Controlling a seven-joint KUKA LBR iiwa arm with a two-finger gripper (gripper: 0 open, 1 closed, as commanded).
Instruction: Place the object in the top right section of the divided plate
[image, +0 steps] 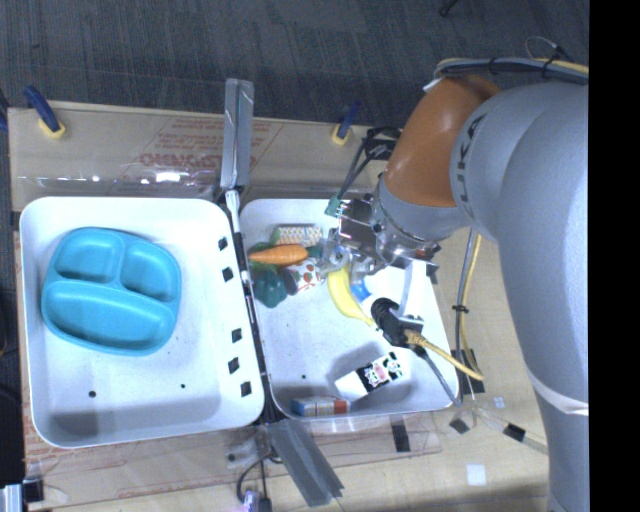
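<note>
Two white bins share our bench; the blue divided plate lies in the left bin. Our gripper hangs over the right bin's far edge, above the crowded carrot and banana, where we risk snagging a neighbour.

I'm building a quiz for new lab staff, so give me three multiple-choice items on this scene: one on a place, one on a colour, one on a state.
1. Where does the plate sit?
A. left bin
B. right bin
C. on the bench

2. What colour is the plate?
A. red
B. blue
C. yellow

3. What lies on the plate?
A. carrot
B. banana
C. nothing

Key: 1 A, it rests in the left bin. 2 B, it is light blue. 3 C, its sections are bare; the carrot and banana lie in the right bin.
</note>
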